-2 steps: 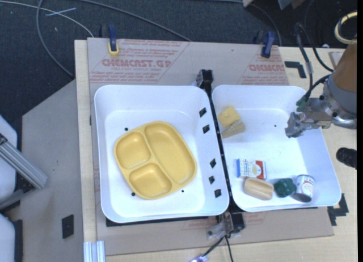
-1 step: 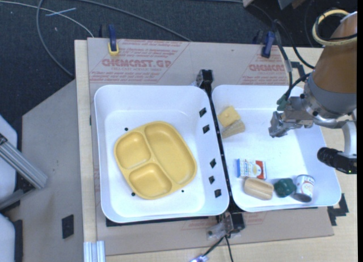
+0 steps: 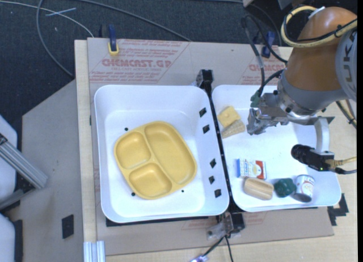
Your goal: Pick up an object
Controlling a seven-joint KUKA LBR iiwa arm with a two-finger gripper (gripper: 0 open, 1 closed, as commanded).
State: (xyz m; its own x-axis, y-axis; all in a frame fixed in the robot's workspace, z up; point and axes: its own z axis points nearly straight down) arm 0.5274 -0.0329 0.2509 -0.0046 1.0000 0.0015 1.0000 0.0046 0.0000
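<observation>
Right of centre we see the end effector hovering beside a yellow wedge; its opening we cannot tell.

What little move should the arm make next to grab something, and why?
Probably a short shift toward the yellow wedge and then down. The gripper hangs in the right bin just beside that wedge, nothing shows between its fingers, and the other items lie farther off along the bin's near edge.

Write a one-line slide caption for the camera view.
Tool poised beside cheese wedge in right bin; yellow divided tray in left bin.
</observation>
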